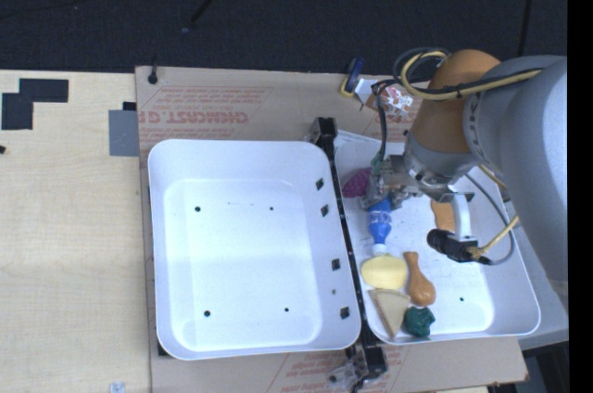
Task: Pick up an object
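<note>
Right bin (500, 312) holds blue bottle (380, 221), yellow lemon (384, 272), green lump (419, 321).

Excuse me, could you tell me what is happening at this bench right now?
A grey KUKA arm reaches in from the right, its gripper low over the right bin. It sits just above a blue bottle-like object, next to a purple piece. A yellow lump, an orange-brown drumstick shape, a pale wedge and a dark green piece lie near the bin's front. Nothing is visibly held. The left bin sits beside it.
</note>
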